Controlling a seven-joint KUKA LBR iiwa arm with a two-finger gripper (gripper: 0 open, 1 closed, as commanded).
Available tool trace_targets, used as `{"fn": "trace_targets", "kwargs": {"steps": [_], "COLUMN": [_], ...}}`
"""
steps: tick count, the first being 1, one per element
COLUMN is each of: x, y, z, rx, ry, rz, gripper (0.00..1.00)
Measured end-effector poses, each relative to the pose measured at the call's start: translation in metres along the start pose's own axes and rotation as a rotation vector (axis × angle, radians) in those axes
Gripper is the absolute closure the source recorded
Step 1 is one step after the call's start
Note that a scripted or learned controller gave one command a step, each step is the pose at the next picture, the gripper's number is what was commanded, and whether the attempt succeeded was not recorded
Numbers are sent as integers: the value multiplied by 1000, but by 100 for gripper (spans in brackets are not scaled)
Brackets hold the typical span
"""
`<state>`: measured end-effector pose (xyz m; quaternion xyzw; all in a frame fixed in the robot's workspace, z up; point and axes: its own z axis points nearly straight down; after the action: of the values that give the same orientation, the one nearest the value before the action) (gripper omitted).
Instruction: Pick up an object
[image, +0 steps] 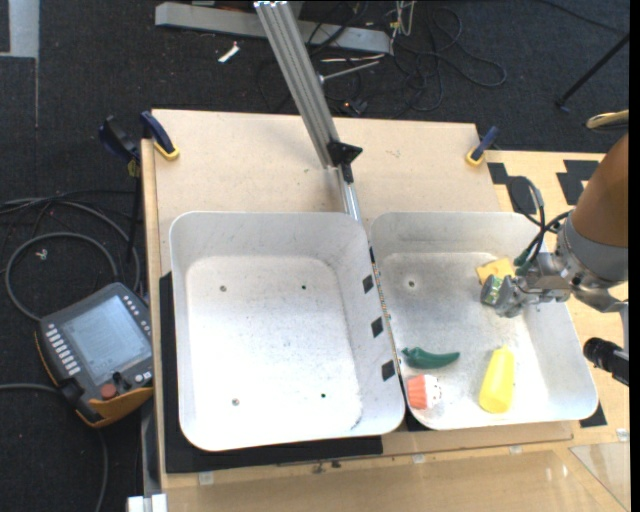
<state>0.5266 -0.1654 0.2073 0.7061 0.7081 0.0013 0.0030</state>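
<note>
A: Near edge first. What is logged in the right bin (560, 405)?

B: Three loose items at its front: a yellow object (497, 380), a small orange-and-white piece (424, 392) by the divider side, and a green curved item (431, 356) just behind that one. None is touched by the arm.

A: And the left bin (200, 300)?

B: Only its speckled floor is noted.

A: Further back?

B: The gripper (497, 293) is seen low over the rear part of the right bin, reached in from the right. A yellow flat piece (490, 270) lies right at its tip, partly covered. Contact cannot be confirmed.

A: Hand state?

B: Cannot be told; the tip is too small and cluttered. Nothing can be marked as held.

A: Progress?

B: Judged as early to mid: an approach has been made to the yellow flat piece, probably the target. A grasp is not shown, and the lift is left to be done. No object is seen raised off the bin floor.
</note>
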Motion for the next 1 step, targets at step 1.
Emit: {"fn": "trace_targets", "kwargs": {"steps": [1], "x": [-4], "y": [1], "z": [-63], "rx": [-2], "ry": [-1], "rz": [0], "gripper": [100]}}
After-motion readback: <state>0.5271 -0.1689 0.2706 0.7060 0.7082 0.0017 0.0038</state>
